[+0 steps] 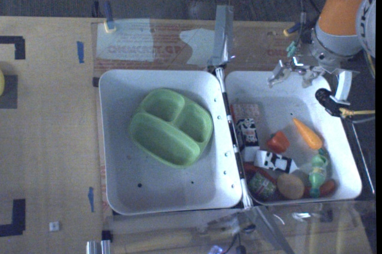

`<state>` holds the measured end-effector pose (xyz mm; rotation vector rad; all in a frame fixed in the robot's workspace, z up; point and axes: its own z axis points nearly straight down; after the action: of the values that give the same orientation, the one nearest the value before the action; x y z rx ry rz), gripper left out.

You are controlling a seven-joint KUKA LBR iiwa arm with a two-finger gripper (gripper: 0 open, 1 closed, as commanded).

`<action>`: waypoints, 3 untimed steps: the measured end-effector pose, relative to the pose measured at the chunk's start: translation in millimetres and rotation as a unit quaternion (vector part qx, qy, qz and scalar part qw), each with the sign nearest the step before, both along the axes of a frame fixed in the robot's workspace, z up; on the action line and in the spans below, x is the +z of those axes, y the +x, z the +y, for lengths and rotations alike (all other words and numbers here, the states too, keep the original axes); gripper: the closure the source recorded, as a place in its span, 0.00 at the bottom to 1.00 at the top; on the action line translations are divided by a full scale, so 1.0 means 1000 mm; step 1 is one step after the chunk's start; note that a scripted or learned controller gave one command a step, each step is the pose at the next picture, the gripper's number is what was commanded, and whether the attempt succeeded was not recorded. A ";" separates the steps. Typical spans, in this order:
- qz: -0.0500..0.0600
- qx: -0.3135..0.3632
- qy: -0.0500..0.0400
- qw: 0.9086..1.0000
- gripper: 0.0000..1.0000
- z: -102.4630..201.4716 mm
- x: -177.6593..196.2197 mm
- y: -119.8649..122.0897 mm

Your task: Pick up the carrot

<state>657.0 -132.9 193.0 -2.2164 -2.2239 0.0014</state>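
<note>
The carrot (307, 134) is orange and tapered. It lies at a slant in the right part of the right bin (298, 100), its tip pointing up-left. My gripper (293, 73) hangs over the bin's far edge, up and slightly left of the carrot and well apart from it. Its fingers stand open with nothing between them.
Around the carrot lie a red pepper (277, 141), two cow-patterned boxes (246, 130), a potato (290, 185), a green bottle (318, 169) and a tomato (327, 187). A green divided plate (172, 126) sits in the left bin (119, 187). A black cable end (327, 100) hangs near the right rim.
</note>
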 end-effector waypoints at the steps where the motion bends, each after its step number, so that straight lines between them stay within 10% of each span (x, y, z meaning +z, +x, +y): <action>1: -0.002 0.064 -0.001 0.998 0.00 -0.072 -0.100 -0.034; 2: -0.003 0.064 -0.001 0.998 1.00 -0.072 -0.090 -0.033; 3: -0.007 0.168 -0.004 0.986 1.00 -0.092 -0.104 -0.145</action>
<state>512.2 -225.4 88.9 -1.8202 -2.5785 -0.0051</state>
